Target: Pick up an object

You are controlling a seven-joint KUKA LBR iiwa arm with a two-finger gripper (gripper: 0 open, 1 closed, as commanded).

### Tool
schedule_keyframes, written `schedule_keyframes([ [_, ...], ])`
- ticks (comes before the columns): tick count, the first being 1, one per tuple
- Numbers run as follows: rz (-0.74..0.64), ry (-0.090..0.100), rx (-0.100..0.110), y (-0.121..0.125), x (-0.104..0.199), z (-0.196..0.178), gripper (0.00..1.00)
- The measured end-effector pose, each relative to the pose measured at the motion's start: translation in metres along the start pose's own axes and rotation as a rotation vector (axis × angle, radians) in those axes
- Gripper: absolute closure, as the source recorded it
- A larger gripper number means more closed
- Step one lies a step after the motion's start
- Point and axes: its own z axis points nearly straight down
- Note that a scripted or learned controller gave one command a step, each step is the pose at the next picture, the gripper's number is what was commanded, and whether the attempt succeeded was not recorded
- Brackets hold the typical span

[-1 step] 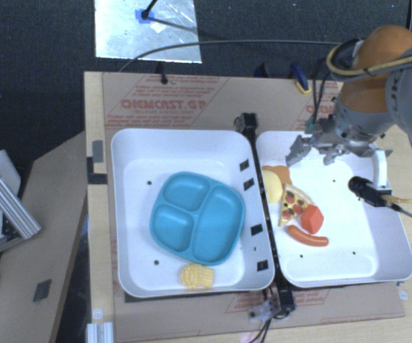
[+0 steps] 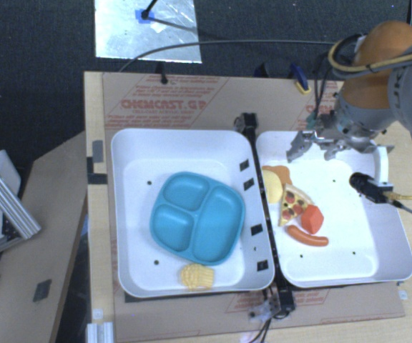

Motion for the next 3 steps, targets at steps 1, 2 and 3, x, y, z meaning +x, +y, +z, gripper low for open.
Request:
schedule_keyframes([
  [1,0.003,0.000,0.005,0.001,-0.003,0.062,0.00],
  [2,0.005,-0.004,-0.011,0.005,-0.005,0.103,0.00],
  [3,0.004,-0.003,-0.010,0.005,-0.005,0.092,1.00],
])
